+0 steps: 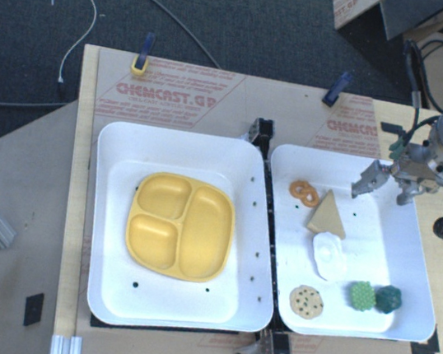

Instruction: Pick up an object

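The right bin (411, 244) holds a pretzel (304, 193), a tan wedge (328, 216), a white lump (328, 255), a round cookie (306, 301), a light green piece (363, 295) and a dark green piece (388, 298). My gripper (388, 186) hangs over the bin's back right part, above and to the right of the wedge. Its two fingers (367, 179) are spread apart with nothing between them.
The left bin (110, 196) bears a yellow divided plate (181, 226). Two clamps, one blue and yellow (144, 55) and one blue (336, 88), grip the board's far edge. A black bracket (261, 130) sits between the bins at the back. Cables run behind the bench.
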